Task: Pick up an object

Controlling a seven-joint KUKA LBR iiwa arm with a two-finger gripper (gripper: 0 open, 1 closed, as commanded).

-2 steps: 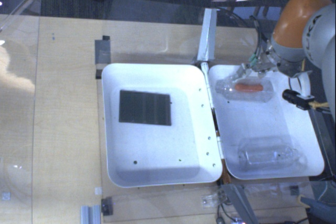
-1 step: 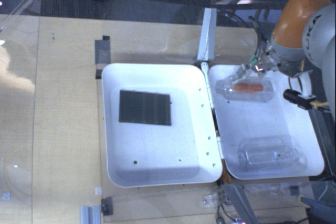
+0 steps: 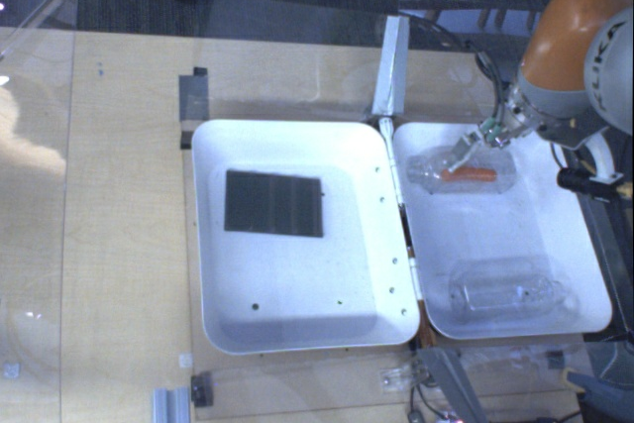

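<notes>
A: What takes up the most room here?

B: The wooden bench [image 3: 119, 243], and on it two shallow white bins side by side. The left bin [image 3: 297, 322] holds one dark rectangular pad [image 3: 273, 204], lying flat in its upper left part. The right bin [image 3: 515, 223] touches it along the middle seam.

A: And the arm?

B: The grey arm [image 3: 580, 54] comes in from the right, its orange band rounded and bright at the upper right corner. It hangs over the far right part of the right bin.

A: What lies in the right bin?

B: Two clear plastic things. The larger is a clear bottle [image 3: 505, 292] lying on its side near the front wall. The other is a clear packet [image 3: 461, 171] toward the back of the bin, with an orange stick [image 3: 468, 176] lying across it or inside it; I can't tell which.

A: Where is the gripper?

B: The gripper [image 3: 492, 135] is at the back of the right bin, just above and to the right of the clear packet. A thin pale piece slants down from it toward the packet's upper edge.

A: Is it open, and has it got hold of anything?

B: I can't tell. That part is small and blurred, and I cannot make out whether it touches the packet.

A: Anything smaller?

B: A grey metal bracket [image 3: 389, 64] stands at the back between the two bins.
</notes>
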